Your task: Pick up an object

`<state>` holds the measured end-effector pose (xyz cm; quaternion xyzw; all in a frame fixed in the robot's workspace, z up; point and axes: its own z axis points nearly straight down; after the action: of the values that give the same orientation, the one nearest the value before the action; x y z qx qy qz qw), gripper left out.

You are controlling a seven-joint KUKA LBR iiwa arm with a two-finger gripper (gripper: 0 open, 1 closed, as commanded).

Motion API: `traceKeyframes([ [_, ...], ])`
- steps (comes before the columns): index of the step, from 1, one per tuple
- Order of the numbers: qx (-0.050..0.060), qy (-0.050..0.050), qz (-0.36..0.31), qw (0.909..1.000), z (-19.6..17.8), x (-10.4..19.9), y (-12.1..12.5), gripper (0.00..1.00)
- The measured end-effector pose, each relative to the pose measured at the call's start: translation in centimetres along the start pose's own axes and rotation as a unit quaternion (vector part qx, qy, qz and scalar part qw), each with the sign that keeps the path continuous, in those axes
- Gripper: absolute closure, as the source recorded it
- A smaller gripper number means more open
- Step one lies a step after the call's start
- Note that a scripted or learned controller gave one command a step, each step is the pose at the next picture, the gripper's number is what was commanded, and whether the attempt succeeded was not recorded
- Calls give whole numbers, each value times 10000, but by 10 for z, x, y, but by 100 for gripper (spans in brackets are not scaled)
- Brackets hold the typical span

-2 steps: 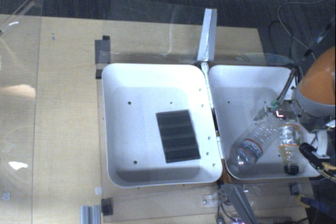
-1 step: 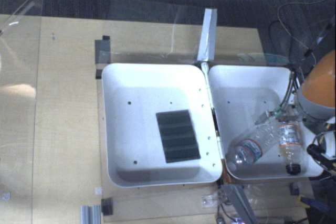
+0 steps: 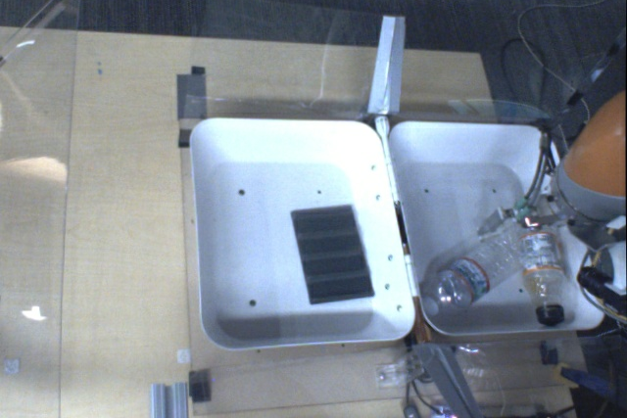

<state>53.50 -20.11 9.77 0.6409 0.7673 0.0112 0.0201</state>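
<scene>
Altogether one black pad point(image 3: 333, 255), two bottles point(image 3: 477, 273).

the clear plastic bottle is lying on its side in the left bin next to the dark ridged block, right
Not quite. The camera view shows the clear plastic bottle lying on its side in the right bin, not the left one. The dark ridged block sits alone in the left bin, so the two are in separate bins.
</scene>
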Motion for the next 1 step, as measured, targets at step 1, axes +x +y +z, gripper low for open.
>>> traceKeyframes([
  [1,34,12,-126,9999,2,0,0,0],
])
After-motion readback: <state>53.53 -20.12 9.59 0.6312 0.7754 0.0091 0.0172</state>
